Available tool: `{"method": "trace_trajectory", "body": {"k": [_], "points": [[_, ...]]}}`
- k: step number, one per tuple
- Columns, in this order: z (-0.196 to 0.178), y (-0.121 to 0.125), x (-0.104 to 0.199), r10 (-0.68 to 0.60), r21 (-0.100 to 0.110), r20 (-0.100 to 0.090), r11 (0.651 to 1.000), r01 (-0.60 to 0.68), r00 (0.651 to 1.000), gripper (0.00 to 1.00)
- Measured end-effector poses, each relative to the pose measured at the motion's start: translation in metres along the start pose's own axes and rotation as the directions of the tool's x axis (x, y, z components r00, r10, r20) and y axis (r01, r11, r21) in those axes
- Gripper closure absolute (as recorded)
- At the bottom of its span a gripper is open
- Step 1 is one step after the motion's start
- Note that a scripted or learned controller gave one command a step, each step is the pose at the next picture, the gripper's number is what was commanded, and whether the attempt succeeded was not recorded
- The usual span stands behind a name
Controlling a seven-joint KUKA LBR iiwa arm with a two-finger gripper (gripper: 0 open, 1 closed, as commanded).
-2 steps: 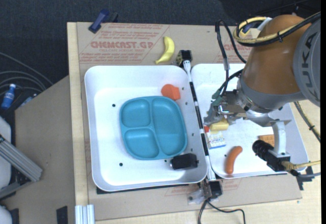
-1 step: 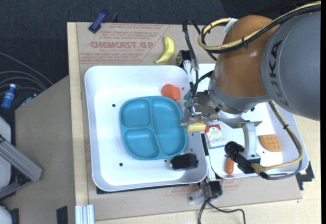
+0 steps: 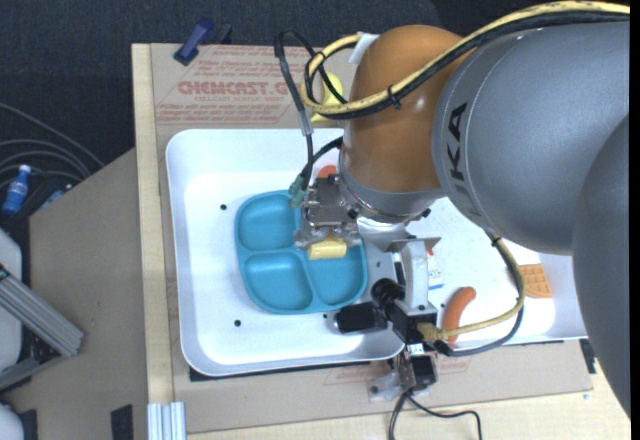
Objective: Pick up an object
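Your tool [image 3: 330, 228] is hovering over the right edge of the blue divided tray [image 3: 285, 253], which is lying in the left white bin [image 3: 200, 228]; I cannot tell its grip state. An orange sausage-shaped piece [image 3: 458, 308] is lying nearby.

Arm [image 3: 480, 118] low, tool [image 3: 325, 228] downward

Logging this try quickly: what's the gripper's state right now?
Gripper: cannot be told; it sits low over the blue divided tray, hidden under the arm's wrist.
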State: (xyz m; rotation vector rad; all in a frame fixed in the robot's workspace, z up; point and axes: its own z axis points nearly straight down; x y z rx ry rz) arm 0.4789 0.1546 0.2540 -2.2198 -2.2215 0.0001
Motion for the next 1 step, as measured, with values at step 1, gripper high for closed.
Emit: {"method": "trace_trajectory", "body": {"k": [1], "points": [[-0.0450,0.0414,-0.0686,0.002,-0.002,0.001,1.000,-0.002,1.000,1.00]]}}
